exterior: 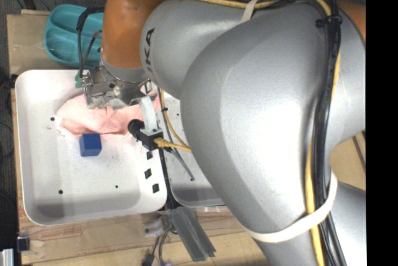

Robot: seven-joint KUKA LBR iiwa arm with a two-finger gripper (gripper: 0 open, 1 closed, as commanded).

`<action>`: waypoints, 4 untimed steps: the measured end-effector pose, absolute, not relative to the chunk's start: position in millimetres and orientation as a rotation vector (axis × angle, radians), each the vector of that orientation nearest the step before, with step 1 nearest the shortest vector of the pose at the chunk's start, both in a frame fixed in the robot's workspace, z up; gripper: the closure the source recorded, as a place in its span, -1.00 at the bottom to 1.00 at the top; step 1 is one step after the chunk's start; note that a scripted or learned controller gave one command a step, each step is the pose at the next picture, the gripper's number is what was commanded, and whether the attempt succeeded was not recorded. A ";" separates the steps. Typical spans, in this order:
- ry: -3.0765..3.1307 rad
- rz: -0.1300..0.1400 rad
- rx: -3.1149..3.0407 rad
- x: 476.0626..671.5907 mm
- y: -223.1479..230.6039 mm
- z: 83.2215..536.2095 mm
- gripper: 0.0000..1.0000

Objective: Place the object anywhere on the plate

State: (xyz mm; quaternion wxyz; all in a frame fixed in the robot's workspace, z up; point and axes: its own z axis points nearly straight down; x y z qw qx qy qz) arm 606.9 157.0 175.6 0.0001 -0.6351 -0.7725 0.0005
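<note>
arm low over the pink plate

left bin (37, 196): blue block (91, 145) sits on the white floor, touching the pink plate's (93, 120) front edge, not on it. gripper (99, 96) is down at the plate's back edge; can't tell abt its grip. teal thing (65, 35) behind the bin.

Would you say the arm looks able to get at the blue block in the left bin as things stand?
Probably yes: the blue block lies uncovered on the bin floor, just below the pink plate, and the gripper hovers close above.
</note>
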 end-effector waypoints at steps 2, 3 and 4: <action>-2.602 0.002 -1.760 606.6 165.2 164.2 1.00; -2.585 -0.034 -1.815 541.2 184.7 111.6 1.00; -2.713 0.000 -1.586 570.9 142.3 189.7 1.00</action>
